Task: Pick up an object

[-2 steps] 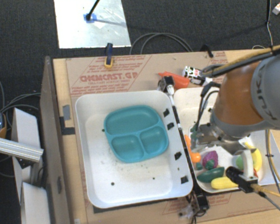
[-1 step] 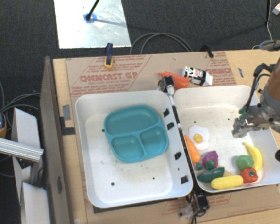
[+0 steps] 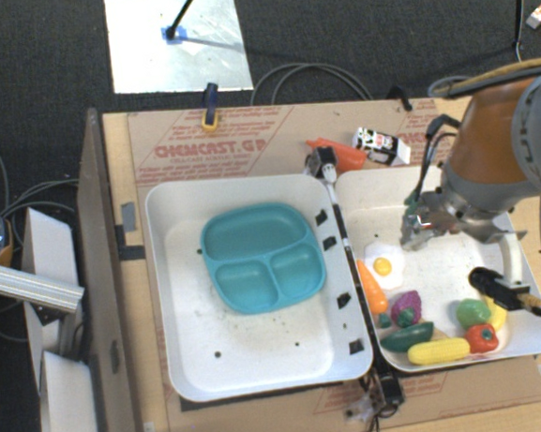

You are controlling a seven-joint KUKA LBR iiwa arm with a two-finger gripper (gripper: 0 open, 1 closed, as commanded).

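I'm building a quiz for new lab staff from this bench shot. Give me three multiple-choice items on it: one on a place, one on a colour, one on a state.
1. Where does the divided plate lie?
A. in the left bin
B. in the right bin
C. on the cardboard behind the bins

2. What colour is the divided plate?
A. red
B. teal
C. yellow

3. How does the fried egg lie?
A. flat on the floor of the right bin
B. stacked on the divided plate
C. outside both bins

Answers:
1 A, the plate sits in the middle of the left bin.
2 B, its whole surface is blue-green.
3 A, it lies yolk up on the bin floor, just above the carrot.
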